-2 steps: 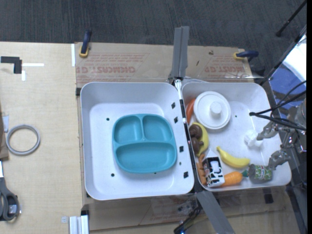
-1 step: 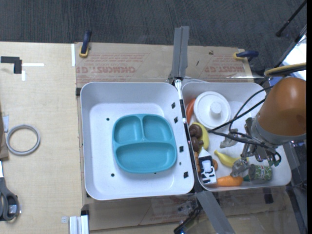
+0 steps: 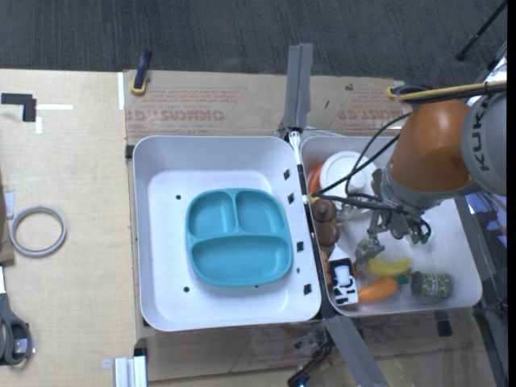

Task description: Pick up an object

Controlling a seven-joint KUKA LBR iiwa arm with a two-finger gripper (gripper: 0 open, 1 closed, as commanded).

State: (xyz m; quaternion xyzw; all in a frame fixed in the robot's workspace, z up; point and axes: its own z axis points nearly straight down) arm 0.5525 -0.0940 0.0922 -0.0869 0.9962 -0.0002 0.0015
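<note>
In the right bin my gripper hangs low under the orange wrist band. Its tip is just above the left end of a yellow banana. An orange carrot lies right below the banana. To the carrot's right is a small green can. Two brown wooden pieces stand by the bin's left wall, and a black-and-white item lies at the front left corner. A white plate sits at the back, partly under the cables. Nothing shows held in the gripper.
The left bin holds a blue divided plate. A grey tape roll and scissors lie on the bench at the far left. A metal divider post stands between the bins at the back.
</note>
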